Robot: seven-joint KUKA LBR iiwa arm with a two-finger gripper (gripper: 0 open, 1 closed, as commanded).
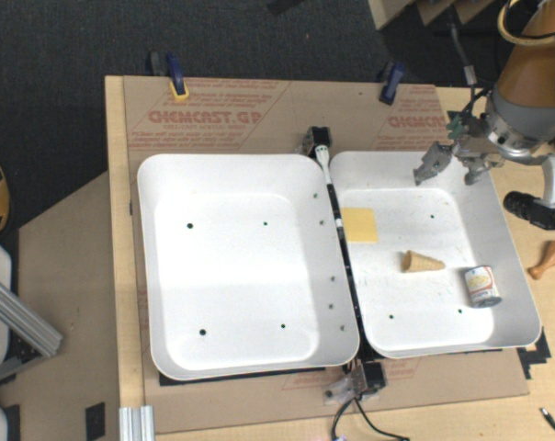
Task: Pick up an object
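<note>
Bins (232, 182) – smooth white plastic, slight sheen; bench (259, 108) – matt brown board, printed.

Yellow square (359, 226); tan cone (422, 263); white bins (167, 182).

Even, fairly bright overhead light. White bins (232, 265) near overexposed, surface detail washed out, faint grey gradient across left bin floor. Soft short shadows under bin rims toward 6 o'clock. Dark carpet (75, 26) from 9 through 12 o'clock underexposed, grainy. Arm (530, 90) at 2 o'clock slightly soft, mild blur. Overall resolution low, small items fuzzy-edged. No strong glare spots.
</note>
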